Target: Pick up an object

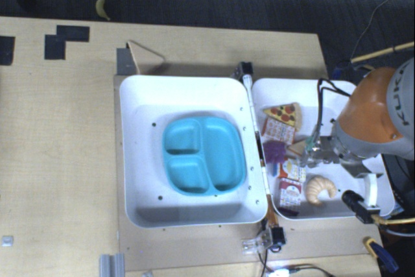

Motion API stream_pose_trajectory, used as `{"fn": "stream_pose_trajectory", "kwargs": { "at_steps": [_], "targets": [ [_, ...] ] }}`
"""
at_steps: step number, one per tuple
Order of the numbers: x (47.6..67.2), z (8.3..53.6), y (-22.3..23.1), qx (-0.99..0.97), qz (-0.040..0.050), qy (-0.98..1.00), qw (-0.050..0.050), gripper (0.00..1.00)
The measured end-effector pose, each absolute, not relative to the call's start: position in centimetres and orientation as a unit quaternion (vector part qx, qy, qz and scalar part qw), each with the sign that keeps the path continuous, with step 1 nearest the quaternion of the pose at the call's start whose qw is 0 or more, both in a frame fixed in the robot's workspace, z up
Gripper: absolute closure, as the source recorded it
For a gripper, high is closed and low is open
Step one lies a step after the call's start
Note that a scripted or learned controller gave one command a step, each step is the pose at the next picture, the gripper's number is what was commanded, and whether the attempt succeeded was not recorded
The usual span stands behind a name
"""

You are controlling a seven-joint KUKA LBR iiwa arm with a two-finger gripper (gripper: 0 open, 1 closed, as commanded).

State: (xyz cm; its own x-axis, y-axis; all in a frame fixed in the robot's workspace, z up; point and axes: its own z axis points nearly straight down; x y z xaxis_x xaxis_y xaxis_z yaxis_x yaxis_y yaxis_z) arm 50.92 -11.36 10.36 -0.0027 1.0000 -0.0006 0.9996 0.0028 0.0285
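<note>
The right bin (337, 91) holds several small objects. A toy pizza slice (283, 115) lies at its far left, with a red patterned packet (279, 132) just below it. A purple item (275, 151) sits by the divider, and two small printed packets (292, 181) lie nearer the front. A tan croissant (321, 188) rests at the front middle. My gripper (316, 151) hangs low over the bin's centre, just above the croissant and right of a tan piece (298, 147). The wrist hides what lies under it.
The left bin (139, 100) holds a blue divided plate (204, 154). A black rail (254, 126) separates the bins. The grey arm with its orange band (371, 113) covers the right bin's right half. Cables and clips (269, 240) lie at the front edge.
</note>
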Motion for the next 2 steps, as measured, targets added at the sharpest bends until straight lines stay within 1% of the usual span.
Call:
{"fn": "stream_pose_trajectory", "kwargs": {
  "at_steps": [1,2],
  "targets": [
    [50.9,10.4,-11.4,0.706,0.0096,0.708,0.011,0.0],
    [51.1,11.5,-11.2,0.705,0.012,0.709,0.011,1.0]
  ]
}}
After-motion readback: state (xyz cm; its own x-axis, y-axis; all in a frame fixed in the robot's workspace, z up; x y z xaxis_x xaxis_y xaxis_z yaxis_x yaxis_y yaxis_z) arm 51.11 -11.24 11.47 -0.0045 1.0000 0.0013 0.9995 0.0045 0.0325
